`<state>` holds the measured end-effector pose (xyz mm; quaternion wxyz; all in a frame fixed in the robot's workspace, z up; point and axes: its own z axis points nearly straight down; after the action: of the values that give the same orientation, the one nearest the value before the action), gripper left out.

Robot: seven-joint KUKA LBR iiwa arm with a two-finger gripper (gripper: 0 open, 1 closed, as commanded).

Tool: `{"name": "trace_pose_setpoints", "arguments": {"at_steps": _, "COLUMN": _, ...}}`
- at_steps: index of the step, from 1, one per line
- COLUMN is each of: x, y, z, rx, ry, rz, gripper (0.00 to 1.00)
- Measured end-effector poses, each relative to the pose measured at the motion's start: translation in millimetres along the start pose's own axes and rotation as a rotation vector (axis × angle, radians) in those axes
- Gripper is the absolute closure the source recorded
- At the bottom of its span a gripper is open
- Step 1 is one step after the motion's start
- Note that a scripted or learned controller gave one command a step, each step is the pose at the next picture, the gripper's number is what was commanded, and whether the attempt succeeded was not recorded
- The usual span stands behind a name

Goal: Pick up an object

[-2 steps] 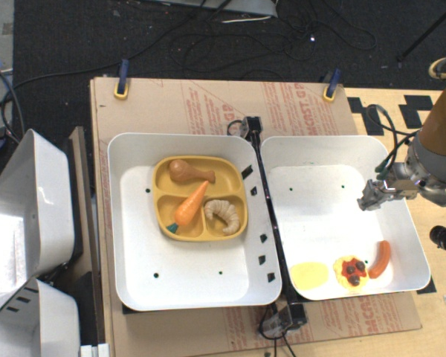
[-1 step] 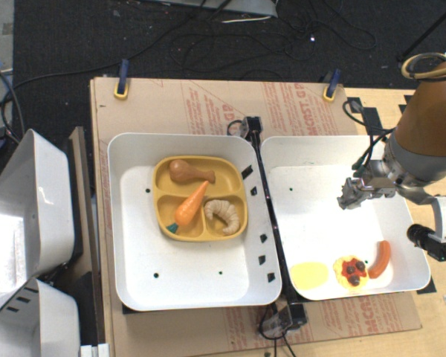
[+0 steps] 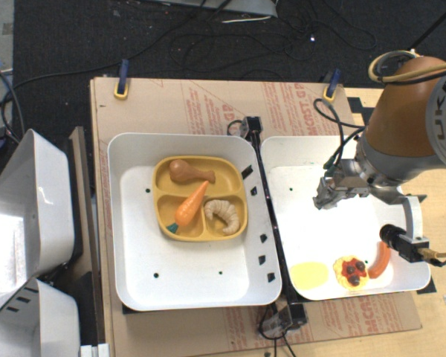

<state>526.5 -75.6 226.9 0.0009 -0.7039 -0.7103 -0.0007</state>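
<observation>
My gripper (image 3: 328, 194) hangs over the middle of the right bin (image 3: 297, 155), on the grey arm with its orange band (image 3: 412, 110). Nothing shows under it but bare bin floor. Along that bin's front edge lie a flat yellow disc (image 3: 309, 274), a small round piece with red and dark toppings (image 3: 351, 271), and an orange-red sausage (image 3: 380, 259). They lie well in front of the gripper and to its right. In the left bin (image 3: 134, 259) a yellow divided plate (image 3: 161, 177) bears a brown drumstick (image 3: 191, 172), an orange carrot (image 3: 191, 204) and a pale shrimp (image 3: 224, 214).
A black divider with clips (image 3: 264, 214) runs between the two bins. Blue-and-yellow clamps (image 3: 121, 88) (image 3: 330, 88) grip the cardboard base at the back. White tubs (image 3: 26, 207) stand off the bench to the left. Cables trail behind the arm.
</observation>
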Motion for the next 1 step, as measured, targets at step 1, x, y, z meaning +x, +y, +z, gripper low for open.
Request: {"name": "trace_pose_setpoints", "arguments": {"at_steps": 1, "x": 44.2, "y": 6.3, "z": 0.3, "rx": 0.0, "ry": -0.001, "rz": 0.001, "gripper": 1.0}}
